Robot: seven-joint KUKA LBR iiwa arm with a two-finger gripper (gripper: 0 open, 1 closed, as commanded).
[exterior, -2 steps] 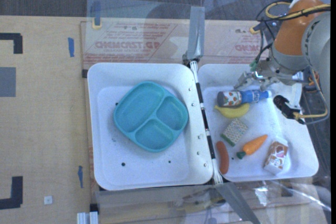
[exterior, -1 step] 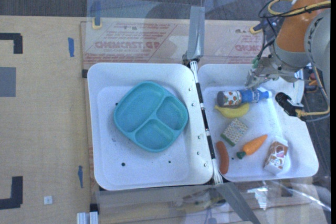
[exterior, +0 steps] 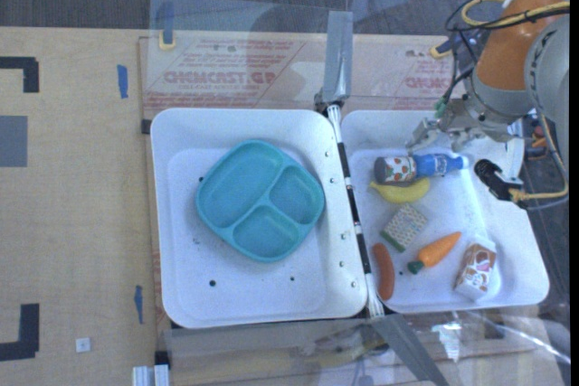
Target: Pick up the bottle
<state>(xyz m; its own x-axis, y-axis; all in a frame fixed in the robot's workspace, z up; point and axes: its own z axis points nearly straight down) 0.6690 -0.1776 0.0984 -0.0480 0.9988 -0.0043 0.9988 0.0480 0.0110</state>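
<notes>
**Bottle lies flat near the back of the right bin, pincer just above it**

Near the back of the right bin (exterior: 534, 276) lies the bottle (exterior: 418, 165), on its side. Its long axis runs roughly left to right, with the blue cap end pointing right, toward the arm, and the labelled body pointing left, toward the wall between the bins.

Touching its lower side is a banana (exterior: 401, 190). Farther forward sit a sponge (exterior: 404, 226), a carrot (exterior: 435, 250), a sausage (exterior: 384, 270) and a small carton (exterior: 475, 270). The left bin (exterior: 172, 221) holds a blue divided plate (exterior: 261, 199).

Just behind the bottle's cap end hangs the pincer (exterior: 450, 127); whether it is apart or together I cannot tell.

Risks, as I judge them: a round bottle lying flat may roll or squirt sideways if squeezed off-centre, and a grip at the narrow cap end could let the heavier body tip out. The banana pressed against it may block one side of the grasp or get nudged along.
</notes>
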